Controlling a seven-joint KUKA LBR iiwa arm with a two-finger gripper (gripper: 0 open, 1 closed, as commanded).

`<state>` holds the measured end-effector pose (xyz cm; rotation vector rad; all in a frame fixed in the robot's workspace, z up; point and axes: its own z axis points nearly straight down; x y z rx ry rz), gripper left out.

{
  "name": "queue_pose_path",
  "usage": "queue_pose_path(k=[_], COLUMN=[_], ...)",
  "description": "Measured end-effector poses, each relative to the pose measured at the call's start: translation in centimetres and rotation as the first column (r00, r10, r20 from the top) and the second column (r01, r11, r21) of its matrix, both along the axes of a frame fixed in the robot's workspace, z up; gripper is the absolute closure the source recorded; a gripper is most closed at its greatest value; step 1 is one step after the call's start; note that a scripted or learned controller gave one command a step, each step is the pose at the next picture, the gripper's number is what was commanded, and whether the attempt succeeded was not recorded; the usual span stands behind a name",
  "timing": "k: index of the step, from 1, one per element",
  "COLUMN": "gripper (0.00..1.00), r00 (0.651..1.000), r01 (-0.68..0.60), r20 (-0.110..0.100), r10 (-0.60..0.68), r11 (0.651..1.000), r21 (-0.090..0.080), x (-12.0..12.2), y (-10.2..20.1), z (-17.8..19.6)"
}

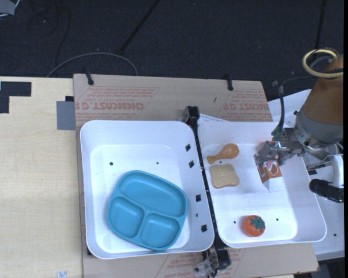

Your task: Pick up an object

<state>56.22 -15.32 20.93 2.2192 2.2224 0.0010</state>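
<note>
In the right bin (pixel 313 227), near its far right wall, my gripper (pixel 269 158) sits right at a small carton (pixel 269 171) with red and white print; I cannot tell whether it is clamped on the carton. That bin holds four things: the one carton, one tan drumstick toy (pixel 224 153), one slice of toast (pixel 224 176) just below the drumstick, and one red tomato (pixel 253 225) near the front wall, well apart from the rest. The left bin (pixel 98 149) holds one thing, a blue divided plate (pixel 147 209) with three compartments. Two white bins stand side by side on the bench (pixel 29 178).
</note>
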Motion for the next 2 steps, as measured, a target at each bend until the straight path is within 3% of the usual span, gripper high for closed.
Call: queue_pose_path(k=[2], gripper=[1.00], r00=[1.000], r01=[-0.003], r20=[-0.006], r10=[0.003], r11=[1.000], r21=[0.002], x=[1.8], y=[11.2], z=[-0.3])
